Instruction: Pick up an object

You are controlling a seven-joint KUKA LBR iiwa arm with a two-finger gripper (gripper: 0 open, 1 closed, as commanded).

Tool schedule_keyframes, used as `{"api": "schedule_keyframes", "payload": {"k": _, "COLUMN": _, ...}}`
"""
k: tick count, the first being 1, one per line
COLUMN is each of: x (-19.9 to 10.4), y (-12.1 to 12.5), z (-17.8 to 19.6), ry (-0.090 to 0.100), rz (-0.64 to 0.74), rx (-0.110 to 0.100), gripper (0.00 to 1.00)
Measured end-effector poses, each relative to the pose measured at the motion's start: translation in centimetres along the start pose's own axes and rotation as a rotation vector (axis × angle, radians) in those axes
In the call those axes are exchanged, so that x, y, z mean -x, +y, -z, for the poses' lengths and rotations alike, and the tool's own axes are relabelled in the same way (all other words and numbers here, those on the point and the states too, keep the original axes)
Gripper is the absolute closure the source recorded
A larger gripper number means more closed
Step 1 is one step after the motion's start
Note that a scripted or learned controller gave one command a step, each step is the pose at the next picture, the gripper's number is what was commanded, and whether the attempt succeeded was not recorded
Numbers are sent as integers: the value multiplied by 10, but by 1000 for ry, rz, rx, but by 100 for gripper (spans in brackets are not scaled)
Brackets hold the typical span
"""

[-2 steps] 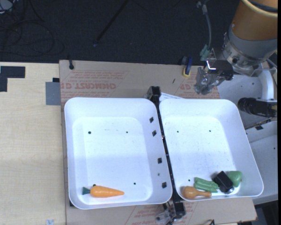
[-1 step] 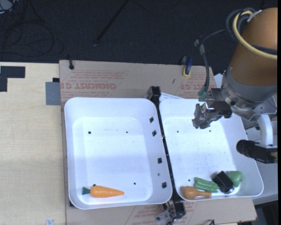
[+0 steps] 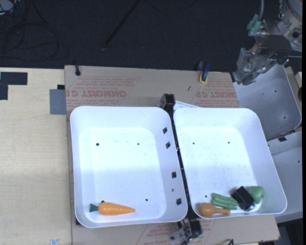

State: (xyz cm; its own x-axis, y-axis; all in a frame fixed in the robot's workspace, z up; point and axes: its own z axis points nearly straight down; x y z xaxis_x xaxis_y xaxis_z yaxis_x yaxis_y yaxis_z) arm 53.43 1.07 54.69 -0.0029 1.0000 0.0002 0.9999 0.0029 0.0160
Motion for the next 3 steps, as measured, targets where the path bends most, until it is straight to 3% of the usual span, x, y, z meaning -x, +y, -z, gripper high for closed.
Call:
{"api": "schedule_keyframes", "payload": {"k": 1, "x": 4, "y": -50, "z": -120, "ry": -1, "rz": -4, "rx": -33, "gripper": 100}}
{"api": "schedule_keyframes", "payload": {"k": 2, "x": 36, "y": -5, "z": -171, "ry": -2, "rz": -6, "rx": -25, "gripper": 100}}
{"api": "schedule_keyframes", "payload": {"k": 3, "x": -32, "y": -36, "z": -125, "ry": 2, "rz": 5, "rx": -14, "gripper": 100}}
